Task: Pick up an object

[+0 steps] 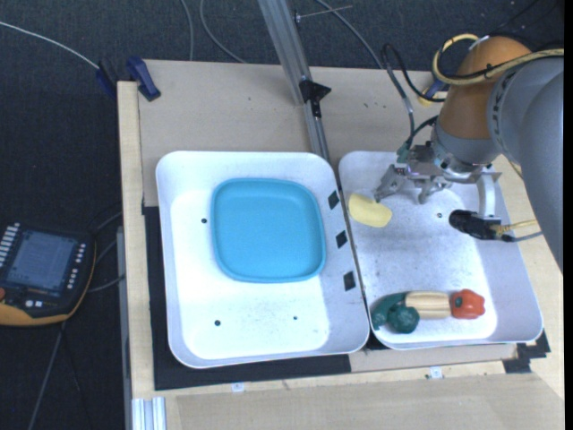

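My gripper hangs over the far part of the right bin, open, with nothing between its fingers. A pale yellow piece lies on the bin floor just left of and a little nearer than the gripper, apart from the fingers. Along the bin's near edge sit a dark green object, a tan cylinder and a red object, side by side and touching.
The left bin holds a blue square plate. A grey metal post slants down to the gap between the bins. A black cable plug hangs from the arm over the right bin. A handheld pendant lies on the floor at left.
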You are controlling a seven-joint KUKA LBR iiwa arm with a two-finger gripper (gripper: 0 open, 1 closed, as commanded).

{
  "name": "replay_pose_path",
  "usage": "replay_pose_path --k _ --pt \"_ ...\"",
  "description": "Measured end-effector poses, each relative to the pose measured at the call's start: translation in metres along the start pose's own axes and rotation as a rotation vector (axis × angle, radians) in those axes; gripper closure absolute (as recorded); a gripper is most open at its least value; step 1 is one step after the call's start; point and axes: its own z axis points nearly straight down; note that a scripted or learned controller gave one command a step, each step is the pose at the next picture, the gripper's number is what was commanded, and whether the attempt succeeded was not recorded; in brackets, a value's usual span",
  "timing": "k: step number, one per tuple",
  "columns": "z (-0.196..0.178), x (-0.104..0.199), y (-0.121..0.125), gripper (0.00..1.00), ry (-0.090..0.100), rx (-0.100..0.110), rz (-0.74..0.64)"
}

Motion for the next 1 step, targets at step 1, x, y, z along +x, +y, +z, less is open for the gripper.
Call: replay_pose_path --k 1 --pt "-0.0126 0.0000 0.0012 1.00 0.000 -0.004 0.000"
